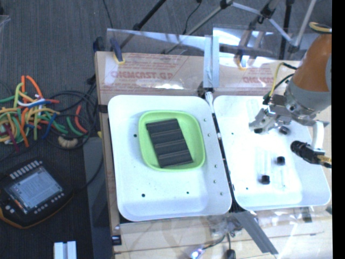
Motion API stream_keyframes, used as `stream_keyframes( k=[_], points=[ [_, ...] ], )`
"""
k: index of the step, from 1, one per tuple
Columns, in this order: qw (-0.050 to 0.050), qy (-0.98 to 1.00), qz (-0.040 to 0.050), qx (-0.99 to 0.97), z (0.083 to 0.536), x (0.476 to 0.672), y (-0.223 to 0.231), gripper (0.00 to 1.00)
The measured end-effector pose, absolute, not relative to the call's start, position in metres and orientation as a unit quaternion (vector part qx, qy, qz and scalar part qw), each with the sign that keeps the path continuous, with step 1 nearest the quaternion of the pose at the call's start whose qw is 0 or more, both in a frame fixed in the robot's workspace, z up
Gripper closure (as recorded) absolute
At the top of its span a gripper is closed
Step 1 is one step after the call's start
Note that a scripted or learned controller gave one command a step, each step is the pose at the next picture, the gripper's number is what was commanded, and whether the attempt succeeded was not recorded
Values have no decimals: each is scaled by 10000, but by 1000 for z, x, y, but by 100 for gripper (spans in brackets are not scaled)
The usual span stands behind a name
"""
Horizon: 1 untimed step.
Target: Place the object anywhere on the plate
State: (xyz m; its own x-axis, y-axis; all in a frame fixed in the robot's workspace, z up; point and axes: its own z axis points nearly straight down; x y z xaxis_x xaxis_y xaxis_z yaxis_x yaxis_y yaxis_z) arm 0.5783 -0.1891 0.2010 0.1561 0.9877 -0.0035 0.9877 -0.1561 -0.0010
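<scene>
Looking down on the bench, we see two shallow white bins side by side. In the left bin point(167, 198) sits a green plate point(171, 139), and a dark grey ridged block point(169, 142) lies flat across its middle. The arm point(312, 69), grey with an orange band, reaches in from the right over the right bin point(242, 188). Its gripper point(269, 120) hangs above that bin's upper part; we cannot tell how its fingers stand. Off the bench to the left lie a bundle of coloured cables point(29, 109) and a handheld control pendant point(32, 190).
</scene>
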Motion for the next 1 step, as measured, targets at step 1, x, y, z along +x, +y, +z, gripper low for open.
stream_keyframes(
  k=[1],
  points=[
    [9, 6496, -16, 7603, 201, 578, -189, 0]
  ],
)
